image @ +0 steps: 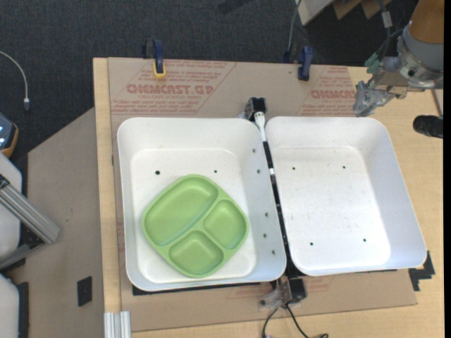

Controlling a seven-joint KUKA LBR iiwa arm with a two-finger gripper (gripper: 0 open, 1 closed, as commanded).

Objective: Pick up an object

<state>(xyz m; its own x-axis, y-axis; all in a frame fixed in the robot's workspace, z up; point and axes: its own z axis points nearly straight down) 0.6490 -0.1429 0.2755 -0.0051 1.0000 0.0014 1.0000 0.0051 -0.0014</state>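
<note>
A light green divided plate (196, 224) with three compartments lies flat in the left white bin (134, 153), toward its front middle. My gripper (366, 101) hangs at the upper right, above the far right corner of the right white bin (394, 189), well away from the plate. Nothing shows between its fingers.
The two bins sit side by side on a cardboard sheet (211, 83), held by two clamps (158, 58) at the back edge. A black cable part (255, 108) sits at the seam between the bins. The arm's orange band (430, 20) is at the top right.
</note>
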